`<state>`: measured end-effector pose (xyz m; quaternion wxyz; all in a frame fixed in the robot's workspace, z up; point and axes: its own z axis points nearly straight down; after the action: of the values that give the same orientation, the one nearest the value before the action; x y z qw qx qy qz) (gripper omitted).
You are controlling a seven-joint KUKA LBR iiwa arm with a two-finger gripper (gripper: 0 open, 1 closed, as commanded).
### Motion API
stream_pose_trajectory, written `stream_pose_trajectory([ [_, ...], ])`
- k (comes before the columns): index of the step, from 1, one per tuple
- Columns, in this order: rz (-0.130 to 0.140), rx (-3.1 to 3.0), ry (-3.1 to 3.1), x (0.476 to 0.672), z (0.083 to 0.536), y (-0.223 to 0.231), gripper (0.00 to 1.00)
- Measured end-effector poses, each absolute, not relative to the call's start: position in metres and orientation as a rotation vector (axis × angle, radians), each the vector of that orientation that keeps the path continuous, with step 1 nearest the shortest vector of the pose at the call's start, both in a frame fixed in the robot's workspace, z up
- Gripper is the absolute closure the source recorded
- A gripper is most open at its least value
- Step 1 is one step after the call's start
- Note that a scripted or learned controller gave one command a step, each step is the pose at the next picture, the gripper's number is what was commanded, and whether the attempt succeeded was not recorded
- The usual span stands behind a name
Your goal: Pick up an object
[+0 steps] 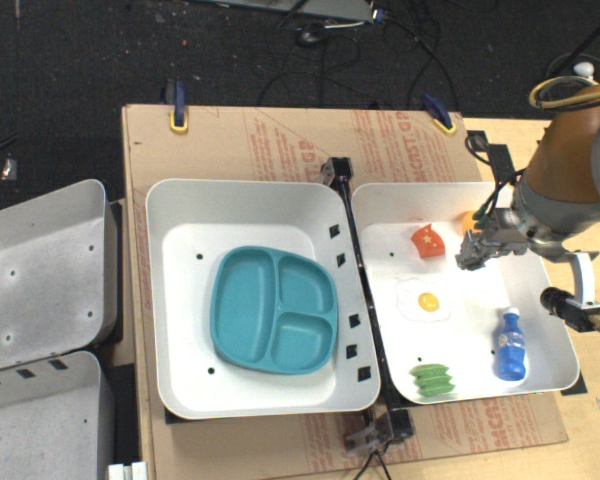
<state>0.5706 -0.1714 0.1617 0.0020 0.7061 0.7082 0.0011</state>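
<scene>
**My tool over the right bin, near the red block**

My tool (472,256) hangs low over the far part of the right bin (540,368), my grey arm (565,183) reaching in behind it from the right. I cannot tell how wide the tool stands; it is dark and small against the white floor. Nothing shows between its tips.

Just to my tool's left lies a red block (428,241), close but apart from it. Right behind the tool a bit of something orange (467,220) peeks out, mostly hidden. Nearer the front and to the left of the tool sits a fried egg toy (426,303), flat on the bin floor. Further toward the front, a green ridged piece (431,378) lies by the front wall, and a blue bottle (509,346) lies to its right, front of my tool.

Well to the left of the tool, in the left bin (180,368), rests a teal divided plate (275,310). Both bins stand on the brown counter (250,143).
</scene>
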Motion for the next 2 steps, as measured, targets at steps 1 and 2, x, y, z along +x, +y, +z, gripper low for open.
stream_pose_trajectory([
  [1,0.005,2.213,2.22,0.579,0.222,-0.176,1.0],
  [2,0.005,2.213,2.219,0.586,0.272,-0.184,1.0],
])
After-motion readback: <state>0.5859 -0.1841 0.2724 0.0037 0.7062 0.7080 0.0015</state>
